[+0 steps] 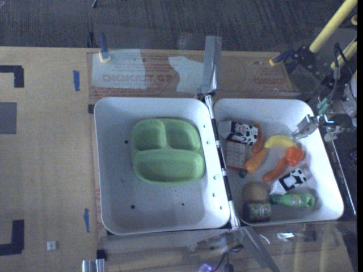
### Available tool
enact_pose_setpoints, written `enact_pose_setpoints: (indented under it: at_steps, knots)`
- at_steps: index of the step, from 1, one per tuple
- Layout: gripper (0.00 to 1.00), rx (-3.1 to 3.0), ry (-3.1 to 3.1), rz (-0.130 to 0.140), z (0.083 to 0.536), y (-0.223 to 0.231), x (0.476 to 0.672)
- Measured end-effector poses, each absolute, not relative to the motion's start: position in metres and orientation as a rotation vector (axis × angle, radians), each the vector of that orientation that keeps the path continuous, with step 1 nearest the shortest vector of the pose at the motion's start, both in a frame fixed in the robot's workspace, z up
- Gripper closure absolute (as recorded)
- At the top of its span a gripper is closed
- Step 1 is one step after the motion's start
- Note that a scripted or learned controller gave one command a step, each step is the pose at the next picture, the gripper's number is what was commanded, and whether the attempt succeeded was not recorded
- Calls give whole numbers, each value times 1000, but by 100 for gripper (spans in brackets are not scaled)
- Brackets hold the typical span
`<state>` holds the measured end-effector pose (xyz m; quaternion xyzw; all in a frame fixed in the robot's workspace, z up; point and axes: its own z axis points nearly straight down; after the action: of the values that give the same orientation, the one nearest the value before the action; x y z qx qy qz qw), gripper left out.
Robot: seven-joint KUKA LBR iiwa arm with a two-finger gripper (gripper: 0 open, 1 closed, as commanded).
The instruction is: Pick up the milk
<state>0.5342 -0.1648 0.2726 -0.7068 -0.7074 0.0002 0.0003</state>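
Note:
Two black-and-white cow-patterned milk cartons lie in the right bin (334,200). The larger carton (243,132) is at the bin's back left, and the smaller one (293,179) sits right of centre, just above a green bottle. My gripper (307,127) hangs over the bin's back right corner, beside the right end of a yellow banana (279,141). It is well to the right of the larger carton and above the smaller one in the view. Nothing can be seen held in it.
The right bin also holds two orange carrots (256,158), a reddish box (234,152), a brown kiwi (256,192), the green bottle (295,199) and a dark can (258,211). A green divided plate (168,151) lies in the left bin (113,203).

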Motion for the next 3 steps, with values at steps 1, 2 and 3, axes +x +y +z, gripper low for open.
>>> enact_pose_setpoints:
  at_steps: [1,2,3]
  knots:
    - [0,-2080,-2354,0,162,-204,539]
    - [0,-2250,-2178,-9,95,-209,495]
    - [100,-2270,-2186,-12,109,-214,499]
